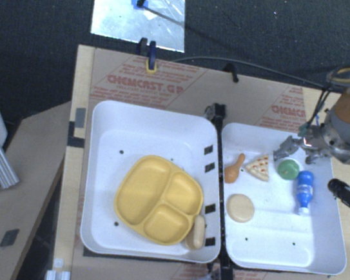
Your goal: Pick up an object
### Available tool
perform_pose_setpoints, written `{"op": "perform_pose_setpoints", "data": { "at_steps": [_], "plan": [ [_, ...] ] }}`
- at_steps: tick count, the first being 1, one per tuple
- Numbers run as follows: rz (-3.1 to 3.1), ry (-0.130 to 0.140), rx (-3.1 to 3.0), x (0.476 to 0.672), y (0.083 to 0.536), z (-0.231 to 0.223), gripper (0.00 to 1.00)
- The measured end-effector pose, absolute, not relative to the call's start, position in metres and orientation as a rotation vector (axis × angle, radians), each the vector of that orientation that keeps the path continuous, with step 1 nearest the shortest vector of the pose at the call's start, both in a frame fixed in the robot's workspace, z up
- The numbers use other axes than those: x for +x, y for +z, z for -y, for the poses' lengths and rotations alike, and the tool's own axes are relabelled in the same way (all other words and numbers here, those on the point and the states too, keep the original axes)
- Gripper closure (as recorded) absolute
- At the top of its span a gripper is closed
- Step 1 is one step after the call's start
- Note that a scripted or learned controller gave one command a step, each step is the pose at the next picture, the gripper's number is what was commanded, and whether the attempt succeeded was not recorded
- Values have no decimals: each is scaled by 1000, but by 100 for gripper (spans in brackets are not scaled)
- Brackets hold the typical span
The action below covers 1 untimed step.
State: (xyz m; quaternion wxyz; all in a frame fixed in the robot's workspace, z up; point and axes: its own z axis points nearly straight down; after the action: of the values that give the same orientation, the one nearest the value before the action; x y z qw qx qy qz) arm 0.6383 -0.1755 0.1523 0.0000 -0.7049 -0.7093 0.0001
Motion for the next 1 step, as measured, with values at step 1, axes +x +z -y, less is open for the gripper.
{"op": "perform_pose_setpoints", "data": {
  "at_steps": [1],
  "plan": [
    [2225,1,-2218,636,111,176,0]
  ]
}}
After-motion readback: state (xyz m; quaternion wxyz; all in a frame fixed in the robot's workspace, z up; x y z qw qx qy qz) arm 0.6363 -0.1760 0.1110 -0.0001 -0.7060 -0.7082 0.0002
